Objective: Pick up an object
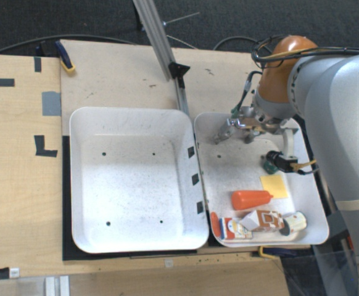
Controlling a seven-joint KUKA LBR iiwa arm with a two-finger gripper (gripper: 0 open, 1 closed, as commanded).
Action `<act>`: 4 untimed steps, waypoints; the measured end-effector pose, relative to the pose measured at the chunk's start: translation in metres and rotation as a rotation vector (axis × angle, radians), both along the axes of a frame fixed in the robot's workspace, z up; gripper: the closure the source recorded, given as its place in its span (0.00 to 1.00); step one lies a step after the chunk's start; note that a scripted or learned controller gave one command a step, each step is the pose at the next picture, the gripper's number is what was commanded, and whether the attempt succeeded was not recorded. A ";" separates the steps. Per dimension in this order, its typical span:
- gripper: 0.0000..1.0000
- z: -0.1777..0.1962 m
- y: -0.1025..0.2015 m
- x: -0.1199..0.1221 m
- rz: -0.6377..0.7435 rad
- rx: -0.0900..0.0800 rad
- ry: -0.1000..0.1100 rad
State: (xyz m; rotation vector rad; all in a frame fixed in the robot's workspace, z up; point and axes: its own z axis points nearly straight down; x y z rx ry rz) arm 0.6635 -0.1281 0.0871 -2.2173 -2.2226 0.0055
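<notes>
Orange cone and yellow card lie low in the right bin; the tool hovers upper-centre, grip unreadable. Descending there risks closing on bare floor, well apart from everything.

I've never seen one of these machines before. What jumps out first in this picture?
The big grey arm with its orange band reaches in from the right, its gripper hanging over the far end of the right bin. That bin holds a huddle of small things at its near end, brightest among them an orange cone-shaped piece beside a yellow square. The left bin sits alongside it.
</notes>
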 end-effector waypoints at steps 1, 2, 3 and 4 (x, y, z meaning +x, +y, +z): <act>1.00 0.012 0.001 0.001 0.002 -0.001 -0.002; 1.00 0.053 0.001 0.006 -0.001 0.001 -0.003; 1.00 0.115 -0.002 0.003 -0.002 0.000 -0.010; 1.00 0.158 0.001 0.006 0.000 0.000 -0.008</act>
